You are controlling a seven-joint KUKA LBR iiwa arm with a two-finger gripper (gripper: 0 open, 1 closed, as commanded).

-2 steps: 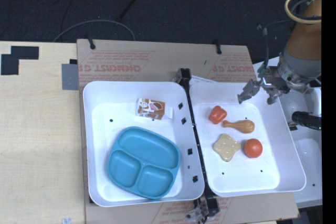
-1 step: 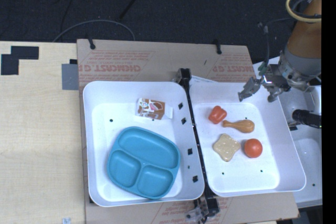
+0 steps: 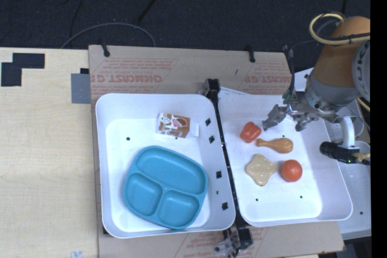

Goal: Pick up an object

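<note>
Tan drumstick point(image 3: 276, 144) lies approx. left-right, knob prob. right; jaws point(image 3: 288, 118) above, spread.

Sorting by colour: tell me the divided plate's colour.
Light blue divided plate, clearest in the camera view.

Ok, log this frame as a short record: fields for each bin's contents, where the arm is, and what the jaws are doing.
left bin: blue divided plate; small printed packet behind it, apart
right bin: red pepper-like piece, toy drumstick, beige flat piece, red tomato
arm: over the right bin's far right part
gripper: jaws spread, nothing between them
nearest items: red piece and drumstick, just below the jaws in the view
task status: no object picked up yet
</note>
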